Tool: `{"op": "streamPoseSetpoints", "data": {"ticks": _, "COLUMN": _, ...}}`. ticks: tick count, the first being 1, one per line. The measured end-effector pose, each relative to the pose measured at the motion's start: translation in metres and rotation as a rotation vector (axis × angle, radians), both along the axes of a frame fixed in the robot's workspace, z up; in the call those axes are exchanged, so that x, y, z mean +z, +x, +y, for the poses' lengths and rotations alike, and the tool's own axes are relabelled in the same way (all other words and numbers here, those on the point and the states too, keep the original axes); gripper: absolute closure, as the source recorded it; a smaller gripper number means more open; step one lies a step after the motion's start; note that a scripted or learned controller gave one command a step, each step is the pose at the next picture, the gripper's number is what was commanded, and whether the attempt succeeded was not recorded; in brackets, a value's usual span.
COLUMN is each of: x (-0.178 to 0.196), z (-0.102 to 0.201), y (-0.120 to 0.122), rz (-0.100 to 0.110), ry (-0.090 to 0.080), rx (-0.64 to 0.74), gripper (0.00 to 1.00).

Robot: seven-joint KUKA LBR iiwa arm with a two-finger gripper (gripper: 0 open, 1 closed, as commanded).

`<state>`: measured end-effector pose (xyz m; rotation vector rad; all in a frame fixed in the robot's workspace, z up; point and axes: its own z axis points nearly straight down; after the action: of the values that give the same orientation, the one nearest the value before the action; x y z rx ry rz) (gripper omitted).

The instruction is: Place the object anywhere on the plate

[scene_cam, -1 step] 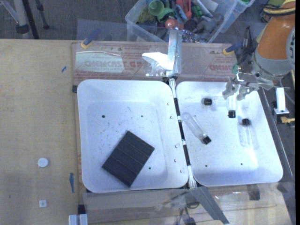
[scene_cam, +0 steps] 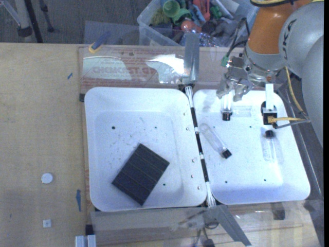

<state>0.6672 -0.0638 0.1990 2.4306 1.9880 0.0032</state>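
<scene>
Arm in from the upper right, wrist bent down.

Grey link (scene_cam: 311,40) filling the top right corner, bulky and rounded, with the orange band (scene_cam: 267,32) just left of it above the wrist — yellow and black cables looping over the top of that band. Below the band, a metallic wrist block (scene_cam: 241,68) with a small green part on its left side. Gripper (scene_cam: 232,91) pointing down and slightly left, two pale fingers (scene_cam: 224,89) side by side with a narrow gap showing between them — nothing seen held there. Thin yellow cable trailing off toward the right.
</scene>
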Motion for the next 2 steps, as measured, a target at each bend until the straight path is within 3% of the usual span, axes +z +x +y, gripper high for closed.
{"op": "streamPoseSetpoints", "data": {"ticks": 1, "x": 0.109, "z": 0.078, "y": 0.0, "rz": 0.002, "ry": 0.0, "rx": -0.076, "gripper": 1.0}}
{"op": "streamPoseSetpoints", "data": {"ticks": 2, "x": 0.119, "z": 0.151, "y": 0.0, "rz": 0.0, "ry": 0.0, "rx": -0.218, "gripper": 1.0}}
